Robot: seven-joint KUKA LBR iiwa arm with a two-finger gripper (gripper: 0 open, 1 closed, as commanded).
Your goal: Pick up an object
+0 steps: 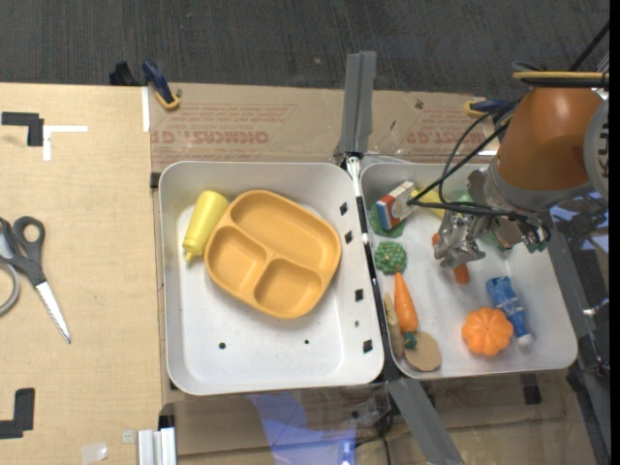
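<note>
I see the claw hanging low in the right bin, just above a small orange-red piece; whether its fingers are spread or closed I cannot tell (cables crowd the wrist). Around it lie an orange pumpkin, a blue bottle, a carrot and a green ball. The left bin holds a yellow divided plate and a yellow bottle.
</note>
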